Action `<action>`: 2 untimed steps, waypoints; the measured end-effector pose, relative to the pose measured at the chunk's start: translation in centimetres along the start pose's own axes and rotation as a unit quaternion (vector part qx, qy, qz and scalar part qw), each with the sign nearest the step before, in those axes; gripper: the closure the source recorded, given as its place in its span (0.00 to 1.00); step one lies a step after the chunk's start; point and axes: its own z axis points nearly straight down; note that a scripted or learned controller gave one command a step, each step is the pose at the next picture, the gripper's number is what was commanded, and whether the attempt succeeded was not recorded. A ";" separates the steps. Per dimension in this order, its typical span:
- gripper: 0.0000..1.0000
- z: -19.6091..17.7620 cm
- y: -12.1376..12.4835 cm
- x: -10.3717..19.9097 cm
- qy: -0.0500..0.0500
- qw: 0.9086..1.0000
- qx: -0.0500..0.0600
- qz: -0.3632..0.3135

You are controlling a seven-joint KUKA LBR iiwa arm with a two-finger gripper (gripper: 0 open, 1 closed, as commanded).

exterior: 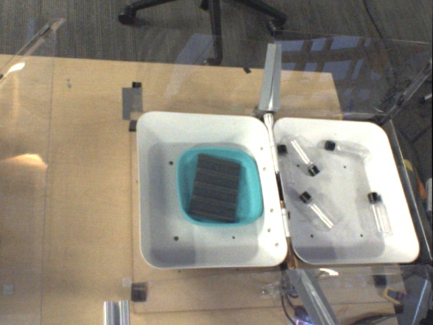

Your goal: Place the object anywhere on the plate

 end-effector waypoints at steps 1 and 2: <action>0.00 0.0 0.1 -0.1 0.000 0.998 -0.001 0.067; 0.00 0.0 0.1 0.0 0.000 0.995 -0.001 0.103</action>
